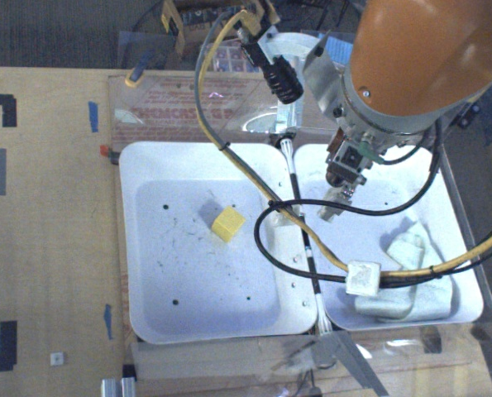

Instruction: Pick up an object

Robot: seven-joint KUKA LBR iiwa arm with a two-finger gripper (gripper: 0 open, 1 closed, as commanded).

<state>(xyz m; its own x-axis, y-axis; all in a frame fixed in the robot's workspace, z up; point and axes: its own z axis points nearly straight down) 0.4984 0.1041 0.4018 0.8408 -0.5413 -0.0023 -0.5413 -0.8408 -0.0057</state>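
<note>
**Lighting and image quality**

We see bright, even overhead light – both white bins (146,222) read clean, slightly blue-tinted. Shadows are soft: the yellow block (228,224) throws a short, faint one to its upper left, and the cables (299,222) leave thin diffuse shadows on the bin floor. The orange band (427,31) carries a broad soft highlight and looks out of focus, being closest to the lens. Mild glare sits on the clear plastic sheet (204,102) behind the bins. The top background is dim and low in detail. Overall sharpness is moderate – fine edges look soft and slightly noisy. The white items (407,251) in the right bin nearly blend into it.
</note>
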